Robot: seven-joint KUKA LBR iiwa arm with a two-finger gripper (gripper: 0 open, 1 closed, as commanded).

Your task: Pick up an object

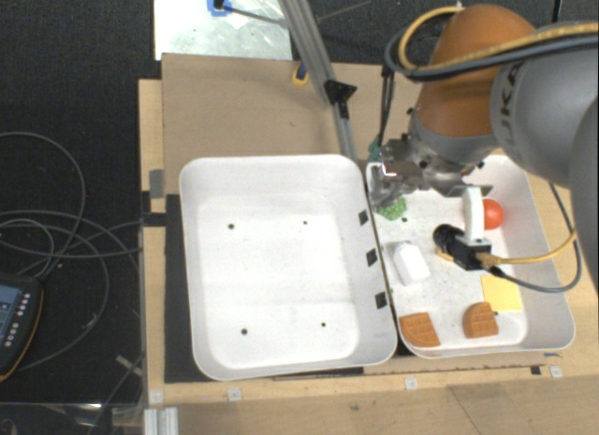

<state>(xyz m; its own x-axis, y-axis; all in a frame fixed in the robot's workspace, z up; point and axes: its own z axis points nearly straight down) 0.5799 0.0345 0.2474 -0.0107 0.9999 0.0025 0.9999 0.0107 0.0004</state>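
Camera view: the end effector point(384, 185) hangs low at the upper-left corner of the right bin point(547, 330), right over a small green object point(391, 208) by the wall shared with the left bin point(201, 181). Whether anything is clamped, I cannot tell. To do this well, it should centre on the green piece, clear of that wall. Further down the right bin lie a white block point(408, 262), two brown pieces point(420, 328) and a red ball point(492, 213).

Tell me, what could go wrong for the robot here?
The gripper hangs right by the right bin's left wall, above the green object, so it might bump the wall. The green object is small and could slip away. The white block nearby might get nudged too.
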